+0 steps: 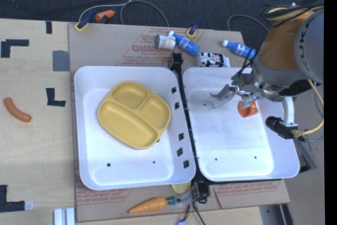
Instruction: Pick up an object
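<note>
A small orange-red object (248, 108) lies in the right white bin (237, 166), near its upper right corner, just below the robot's claw (234, 91). It is the only loose thing seen in that bin, so it is probably the thing to pick up. What it is cannot be told; it is small, and the claw's metal parts cover its top edge.

The claw hangs from a grey arm (295, 55) with an orange band, reaching in from the right. One grey finger (224, 94) points left over the bin floor. The other finger is lost in the clutter of the wrist, so whether the claw is spread or pressed together cannot be told. Nothing is seen between the fingers.

To do this step well, the claw should probably centre over the object, straddle it with both fingers, and sink close to the bin floor before closing, keeping away from the nearby bin wall.

The left white bin (95, 166) holds a yellow divided plate (135, 113). On the table (31, 166) beyond the bins lie a blue and white bottle (179, 42), a toy carrot (150, 205) and a toy sausage (17, 109).
</note>
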`<action>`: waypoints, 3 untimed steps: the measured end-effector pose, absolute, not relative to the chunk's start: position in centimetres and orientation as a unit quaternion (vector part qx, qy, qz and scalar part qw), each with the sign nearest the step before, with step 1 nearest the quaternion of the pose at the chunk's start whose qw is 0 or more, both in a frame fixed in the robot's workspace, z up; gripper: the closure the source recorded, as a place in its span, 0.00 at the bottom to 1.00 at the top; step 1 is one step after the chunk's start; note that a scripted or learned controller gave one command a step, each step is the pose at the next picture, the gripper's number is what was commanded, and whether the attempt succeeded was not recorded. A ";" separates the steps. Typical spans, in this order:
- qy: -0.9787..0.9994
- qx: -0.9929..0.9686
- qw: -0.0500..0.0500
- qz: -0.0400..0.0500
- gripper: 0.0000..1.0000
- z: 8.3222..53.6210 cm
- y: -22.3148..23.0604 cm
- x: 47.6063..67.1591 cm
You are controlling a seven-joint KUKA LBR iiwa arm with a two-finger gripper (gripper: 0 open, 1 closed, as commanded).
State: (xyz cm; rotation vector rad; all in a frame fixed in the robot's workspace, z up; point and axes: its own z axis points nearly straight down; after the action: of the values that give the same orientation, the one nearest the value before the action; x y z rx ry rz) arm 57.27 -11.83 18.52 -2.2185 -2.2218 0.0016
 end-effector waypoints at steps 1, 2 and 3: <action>-0.706 -0.708 -0.002 0.001 0.00 20.0 -19.0 58.6; -0.706 -0.708 -0.003 0.000 0.00 8.1 -21.7 57.1; -0.709 -0.706 -0.004 -0.001 0.00 8.7 -18.7 62.9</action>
State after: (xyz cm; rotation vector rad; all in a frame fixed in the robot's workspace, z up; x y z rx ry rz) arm 62.91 -18.71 8.72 -2.2218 -2.2314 -0.0023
